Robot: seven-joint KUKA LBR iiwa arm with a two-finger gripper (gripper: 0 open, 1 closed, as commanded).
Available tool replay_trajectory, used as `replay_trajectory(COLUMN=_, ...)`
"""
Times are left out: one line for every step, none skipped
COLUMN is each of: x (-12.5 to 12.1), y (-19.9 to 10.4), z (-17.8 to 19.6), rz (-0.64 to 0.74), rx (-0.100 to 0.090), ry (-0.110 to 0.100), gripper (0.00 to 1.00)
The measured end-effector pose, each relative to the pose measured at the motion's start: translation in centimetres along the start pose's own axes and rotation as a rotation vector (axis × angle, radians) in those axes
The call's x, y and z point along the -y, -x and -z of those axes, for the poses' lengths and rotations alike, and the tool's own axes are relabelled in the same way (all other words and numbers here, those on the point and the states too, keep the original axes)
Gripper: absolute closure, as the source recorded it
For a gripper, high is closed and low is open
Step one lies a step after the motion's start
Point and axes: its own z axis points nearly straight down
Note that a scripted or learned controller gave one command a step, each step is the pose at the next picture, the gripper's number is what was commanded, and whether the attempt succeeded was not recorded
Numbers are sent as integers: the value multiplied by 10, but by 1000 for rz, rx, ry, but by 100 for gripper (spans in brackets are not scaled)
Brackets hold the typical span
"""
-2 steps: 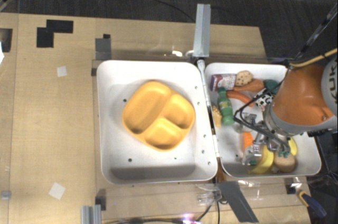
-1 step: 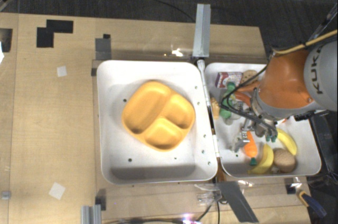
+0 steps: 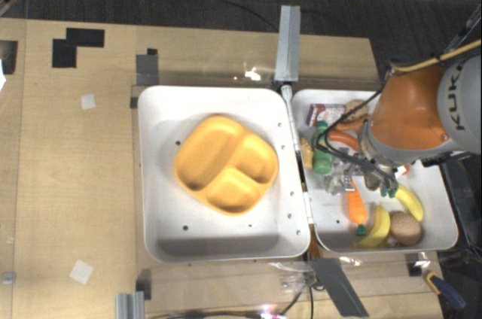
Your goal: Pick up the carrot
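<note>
Leftward, the yellow divided plate [image 3: 226, 163] fills the left bin [image 3: 162, 235]. Past the shared rim, the carrot [image 3: 356, 208] lies in the right bin [image 3: 444, 235], just beside 2 bananas [image 3: 376, 227]. Directly above it hangs the gripper [image 3: 348, 178]; wiring and the orange band [image 3: 410, 114] hide much, so its state is unreadable.

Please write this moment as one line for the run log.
arm: over right bin | claw: just above carrot | carrot: lying in bin, not lifted | left bin: yellow tray
</note>
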Motion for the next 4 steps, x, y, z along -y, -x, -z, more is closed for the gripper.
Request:
replay_trajectory(x=-1, y=3, z=12, rz=8, rx=8, ry=0, gripper=100)
replay_trajectory(x=21, y=-47, z=-10, rz=164, rx=2, ry=2, gripper=100)
replay_trajectory(x=77, y=-24, z=-12, rz=555, rx=-3, ry=-1, gripper=100)
replay_trajectory(x=18, y=12, z=-12, rz=366, rx=-3, ry=4, gripper=100)
